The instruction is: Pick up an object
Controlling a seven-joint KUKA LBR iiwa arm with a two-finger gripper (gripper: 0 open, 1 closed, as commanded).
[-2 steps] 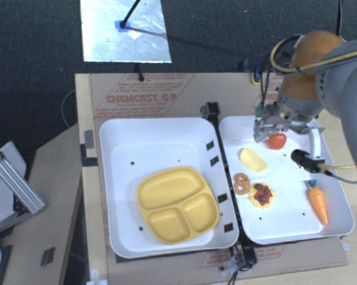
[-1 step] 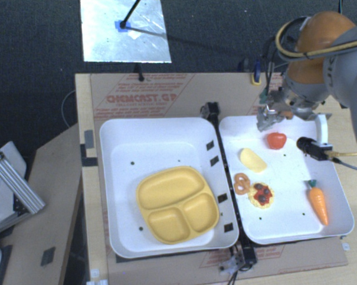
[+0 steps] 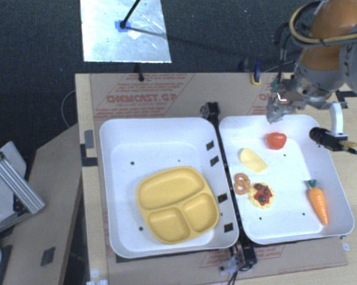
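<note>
Bench: two shallow white plastic bins sit side by side on a brown cardboard sheet, divided by a black hinge strip
Left bin (image 3: 120, 171): holds one yellow three-compartment plastic tray (image 3: 177, 203), lying flat in the near half, right of centre
Right bin (image 3: 341, 208): holds five small items, all apart from each other except where noted
Red tomato-shaped toy (image 3: 276, 140): far part of the right bin, just near-side of the gripper, not touching it
Pale yellow oblong toy (image 3: 253, 160): centre-left of the right bin, nearer than the red toy
Orange pretzel-shaped toy (image 3: 242, 183): close to the bin's left wall, just beside the round piece
Small round pizza-like toy with red and dark toppings (image 3: 263, 195): to the near right of the pretzel, very near it; contact cannot be judged
Orange carrot toy with green top (image 3: 318, 202): near-right part of the bin, lying along the right wall, green end pointing far
Arm: grey with orange upper section, enters at the far right
Gripper (image 3: 277, 113): hangs over the far edge of the right bin, tips pointing down
Fingers: whether released or clenched cannot be told; nothing is visible between them
Grey reflective sheet (image 3: 125, 29): on the dark floor beyond the bench, far left
</note>
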